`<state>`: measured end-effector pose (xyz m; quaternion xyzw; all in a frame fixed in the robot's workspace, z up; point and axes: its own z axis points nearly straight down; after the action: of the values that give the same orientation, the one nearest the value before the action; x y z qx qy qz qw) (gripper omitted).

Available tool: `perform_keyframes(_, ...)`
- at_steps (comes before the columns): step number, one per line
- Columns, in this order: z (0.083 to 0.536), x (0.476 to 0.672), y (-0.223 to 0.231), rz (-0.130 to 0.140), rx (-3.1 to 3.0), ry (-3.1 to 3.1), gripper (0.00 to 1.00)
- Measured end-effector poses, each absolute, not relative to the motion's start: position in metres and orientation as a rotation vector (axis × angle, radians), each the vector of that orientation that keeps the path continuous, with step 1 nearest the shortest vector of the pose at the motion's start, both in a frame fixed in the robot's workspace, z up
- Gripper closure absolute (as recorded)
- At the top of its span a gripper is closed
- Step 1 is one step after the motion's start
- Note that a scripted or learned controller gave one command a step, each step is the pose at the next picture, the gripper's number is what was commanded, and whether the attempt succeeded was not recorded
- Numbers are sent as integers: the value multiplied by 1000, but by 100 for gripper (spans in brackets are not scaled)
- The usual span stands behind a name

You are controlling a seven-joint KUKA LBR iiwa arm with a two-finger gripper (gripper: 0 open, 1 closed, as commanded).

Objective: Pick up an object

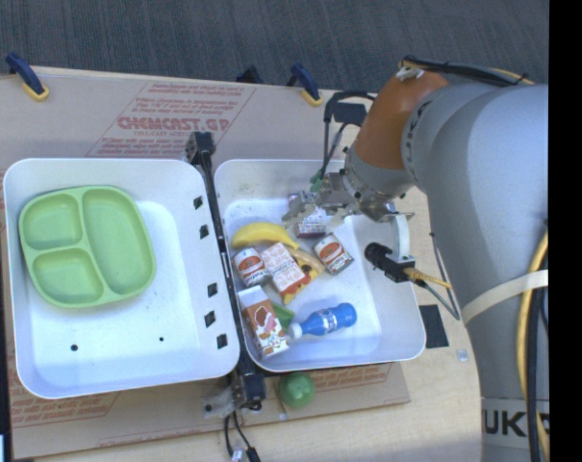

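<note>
Clutter fills the right white shallow bin [401, 325], which sits just beside the left white bin [40, 369] on the cardboard-covered bench [175, 114]. Taking the yellow banana [262, 233] as the landmark: it lies near the middle of the right bin, its long axis running roughly left to right with a slight curve. Just below it sit several small red-and-white printed packets [283, 266], touching one another, and one more red-and-white packet [334, 255] lies to the banana's right. Further below the banana, a blue-and-white plastic bottle [324, 321] lies on its side, cap end toward the lower left, next to a red-and-white carton [264, 327]. Up and right of the banana, the grey arm's end effector [321, 200] is low over a crumpled printed wrapper [310, 221]; whether it is spread or pinching anything cannot be told. A pale green divided plastic plate [87, 245] lies well left of the banana, in the left bin. A small green round object [295, 389] rests on the bench below the right bin.
</note>
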<state>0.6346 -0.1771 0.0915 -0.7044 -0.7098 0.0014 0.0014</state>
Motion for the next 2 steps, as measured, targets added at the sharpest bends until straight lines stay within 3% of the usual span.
perform_keyframes(1, 102, 635, -177, 6, -2207, -2232, 100)
perform_keyframes(2, 203, 591, -122, 0, -2213, -2227, 100)
